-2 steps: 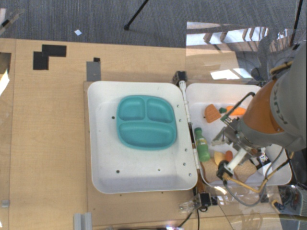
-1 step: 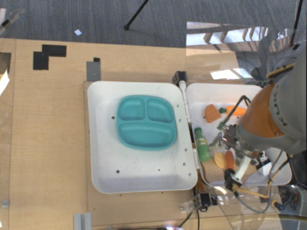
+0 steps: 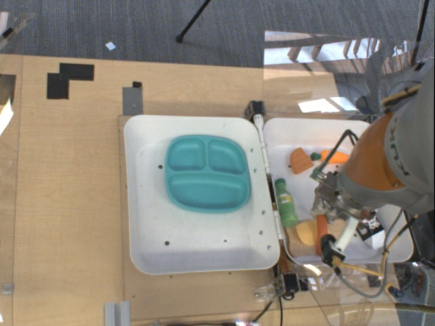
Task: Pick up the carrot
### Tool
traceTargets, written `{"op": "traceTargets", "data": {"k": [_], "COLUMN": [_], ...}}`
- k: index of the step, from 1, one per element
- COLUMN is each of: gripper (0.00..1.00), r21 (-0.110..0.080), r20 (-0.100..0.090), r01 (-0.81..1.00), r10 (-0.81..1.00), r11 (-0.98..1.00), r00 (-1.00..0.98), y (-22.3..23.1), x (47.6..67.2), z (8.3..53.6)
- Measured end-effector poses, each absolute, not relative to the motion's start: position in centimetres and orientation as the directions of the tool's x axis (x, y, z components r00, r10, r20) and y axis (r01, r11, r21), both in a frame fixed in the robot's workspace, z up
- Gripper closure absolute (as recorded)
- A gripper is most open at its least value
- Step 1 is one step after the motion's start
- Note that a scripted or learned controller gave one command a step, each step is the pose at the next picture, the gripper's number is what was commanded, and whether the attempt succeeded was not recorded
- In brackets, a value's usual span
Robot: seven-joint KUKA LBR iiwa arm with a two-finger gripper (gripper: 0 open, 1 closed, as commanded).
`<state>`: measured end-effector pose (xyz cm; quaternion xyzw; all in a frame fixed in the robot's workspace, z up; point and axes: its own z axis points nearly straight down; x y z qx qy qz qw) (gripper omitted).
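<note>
Now the carrot (image 3: 332,157) lies near the far edge of the right bin (image 3: 285,131), partly hidden by the arm (image 3: 391,158). Beside it are an orange wedge (image 3: 301,160) and a green bottle (image 3: 286,208). Whether the gripper (image 3: 325,217) is wide or narrow, I cannot tell.

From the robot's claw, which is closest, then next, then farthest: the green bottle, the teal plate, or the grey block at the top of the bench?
Measured from the gripper in the camera view:
1. Green bottle, just left of it in the right bin.
2. Teal plate, in the middle of the left bin.
3. Grey block, on the bench above the left bin's top-left corner.
</note>
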<state>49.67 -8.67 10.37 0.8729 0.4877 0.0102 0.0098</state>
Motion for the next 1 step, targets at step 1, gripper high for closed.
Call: {"op": "traceTargets", "data": {"k": [1], "gripper": [0.00], "r21": [0.026], "r20": [0.008], "r01": [0.851], "r10": [0.851], "r11": [-0.524], "r00": [0.524], "y": [-8.65], "x": [49.63], "z": [10.33]}}
